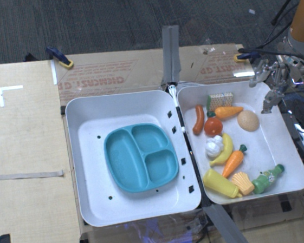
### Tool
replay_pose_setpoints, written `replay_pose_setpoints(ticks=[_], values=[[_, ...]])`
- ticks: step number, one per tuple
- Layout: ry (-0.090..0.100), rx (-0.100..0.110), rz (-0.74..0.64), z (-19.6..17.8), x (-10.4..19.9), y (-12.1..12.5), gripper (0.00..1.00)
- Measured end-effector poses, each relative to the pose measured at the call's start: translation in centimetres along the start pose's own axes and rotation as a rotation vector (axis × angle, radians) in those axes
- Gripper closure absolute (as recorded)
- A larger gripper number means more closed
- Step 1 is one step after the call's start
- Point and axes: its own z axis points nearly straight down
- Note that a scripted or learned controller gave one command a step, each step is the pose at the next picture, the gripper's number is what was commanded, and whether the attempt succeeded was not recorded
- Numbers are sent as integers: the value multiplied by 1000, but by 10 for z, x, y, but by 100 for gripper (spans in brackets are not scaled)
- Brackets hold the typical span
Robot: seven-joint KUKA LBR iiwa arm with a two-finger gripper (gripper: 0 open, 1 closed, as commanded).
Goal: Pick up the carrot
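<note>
Nothing of the task is done yet: the carrot (233,162) lies untouched in the right bin (286,152), green top toward the upper right, beside the banana (224,149) and above the yellow bottle (221,184). A second carrot (228,111) rests further back, near the egg (248,120). The gripper (272,87) hangs over the bin's upper right corner, well apart from both; whether it is spread or closed I cannot tell, as clutter hides it. Reaching, descending and grasping all remain. The left bin (86,169) holds a teal divided plate (141,157). Both bins sit on a pale wooden bench (30,203), dark carpet behind.
</note>
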Motion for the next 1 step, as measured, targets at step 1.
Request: replay_pose_setpoints(ticks=[1], values=[[0,0,-76,108,13,50,0]])
